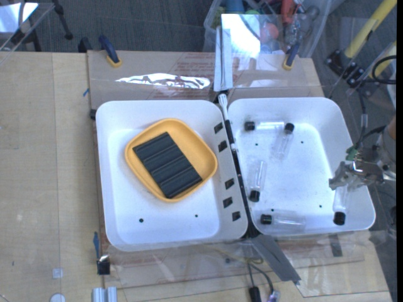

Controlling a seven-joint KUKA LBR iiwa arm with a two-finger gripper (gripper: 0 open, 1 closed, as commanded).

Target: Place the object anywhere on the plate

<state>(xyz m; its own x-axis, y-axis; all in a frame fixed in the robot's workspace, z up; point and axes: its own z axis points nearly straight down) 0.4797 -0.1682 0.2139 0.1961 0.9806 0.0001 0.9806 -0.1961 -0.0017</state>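
A yellow square plate [141, 168] lies in the left bin [164, 231], and a black ridged pad [169, 164] rests flat on it. The right bin [315, 112] holds several clear vials with black caps, among them one at the far side [268, 126], one near the divider [257, 176] and one at the near edge [284, 219]. My gripper [343, 180] reaches in at the right bin's right rim. It hangs just above another clear vial [340, 207] that lies in the bin's near right corner. Nothing is visibly held in it.
A raised divider with black clips [228, 168] separates the two bins. Behind the bins stand a shiny upright sheet [239, 39] and a clear box of mixed items [277, 5]. Cables and fittings crowd the right side [371, 74].
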